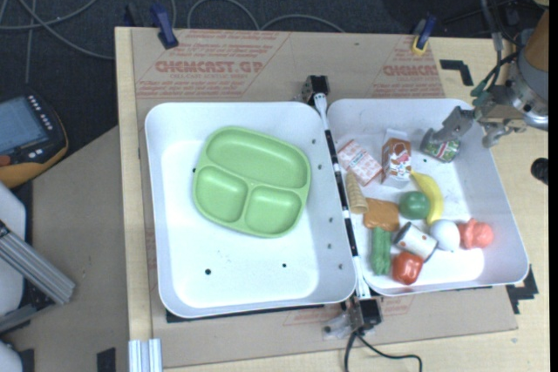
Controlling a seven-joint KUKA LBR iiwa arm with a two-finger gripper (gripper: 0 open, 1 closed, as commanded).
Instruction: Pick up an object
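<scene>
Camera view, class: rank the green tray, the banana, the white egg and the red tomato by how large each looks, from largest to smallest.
1. Green tray, by far the largest.
2. Banana.
3. Egg and tomato: they look about alike, so I won't rank them.

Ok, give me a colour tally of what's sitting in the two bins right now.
Green: 4, the divided plate, can, round piece, long vegetable
Red or pink: 4
Yellow: 1, the banana
Tan: 2
White: 2
Total: 13
</scene>
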